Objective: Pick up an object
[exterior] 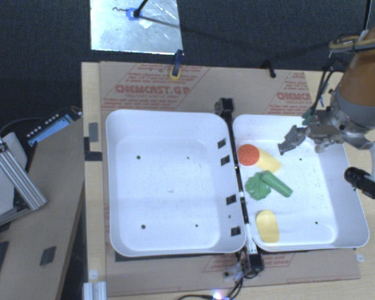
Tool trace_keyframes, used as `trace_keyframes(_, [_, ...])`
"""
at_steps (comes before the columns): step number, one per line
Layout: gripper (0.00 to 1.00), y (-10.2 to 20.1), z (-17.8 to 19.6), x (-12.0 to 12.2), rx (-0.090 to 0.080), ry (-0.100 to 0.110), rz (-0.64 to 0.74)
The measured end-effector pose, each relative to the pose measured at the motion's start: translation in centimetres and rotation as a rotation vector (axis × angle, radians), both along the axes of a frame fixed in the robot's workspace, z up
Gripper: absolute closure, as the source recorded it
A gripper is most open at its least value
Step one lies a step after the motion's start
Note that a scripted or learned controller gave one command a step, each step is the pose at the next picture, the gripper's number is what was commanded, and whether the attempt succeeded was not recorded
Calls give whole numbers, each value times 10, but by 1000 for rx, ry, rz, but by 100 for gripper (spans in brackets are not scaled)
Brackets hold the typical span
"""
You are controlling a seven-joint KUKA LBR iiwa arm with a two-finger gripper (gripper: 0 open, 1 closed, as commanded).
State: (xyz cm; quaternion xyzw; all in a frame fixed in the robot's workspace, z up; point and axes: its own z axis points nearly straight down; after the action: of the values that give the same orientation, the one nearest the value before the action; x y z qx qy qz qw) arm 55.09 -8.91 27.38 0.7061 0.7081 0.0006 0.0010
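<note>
The table is covered by a brown cardboard sheet printed with red lettering. Two shallow white bins are set side by side on that sheet: the left bin and the right bin, touching along a line of black clips.

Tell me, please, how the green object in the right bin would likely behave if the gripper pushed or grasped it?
The green object looks like moulded plastic, so probably stiff and light. Its long, rounded part might roll or pivot when pushed. It lies near the orange-red ball, which could get nudged.
</note>
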Motion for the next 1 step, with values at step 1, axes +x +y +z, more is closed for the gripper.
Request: trace_keyframes(1, [100, 0, 11, 1, 0, -3, 2])
